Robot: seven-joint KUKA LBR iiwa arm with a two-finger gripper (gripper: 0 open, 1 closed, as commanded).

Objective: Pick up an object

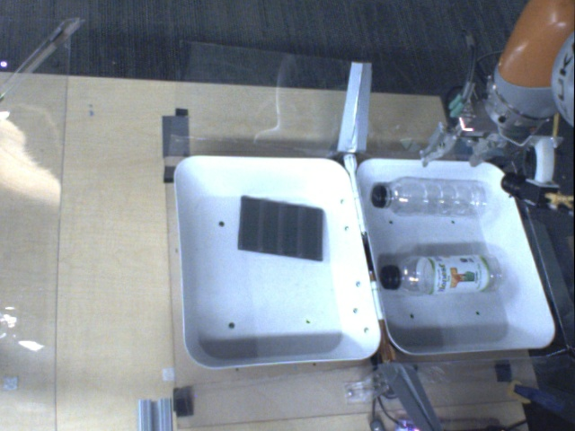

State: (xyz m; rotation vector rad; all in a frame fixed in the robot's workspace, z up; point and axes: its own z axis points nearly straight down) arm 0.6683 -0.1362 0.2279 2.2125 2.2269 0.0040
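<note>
Two clear plastic bottles lie on their sides in the right bin [530, 285], black caps pointing left. The far bottle [431, 197] has no label. The near bottle [440, 275] carries a colourful label. A dark grey flat pad [280, 228] lies in the left bin [207, 321]. My gripper [458, 146] hangs above the far edge of the right bin, just beyond the unlabelled bottle, its fingers spread apart with nothing between them.
A metal divider post [355, 106] rises at the back between the two bins. A clear plastic panel [243, 88] stands behind the left bin. Cables and dark hardware [539, 182] crowd the right side near the arm.
</note>
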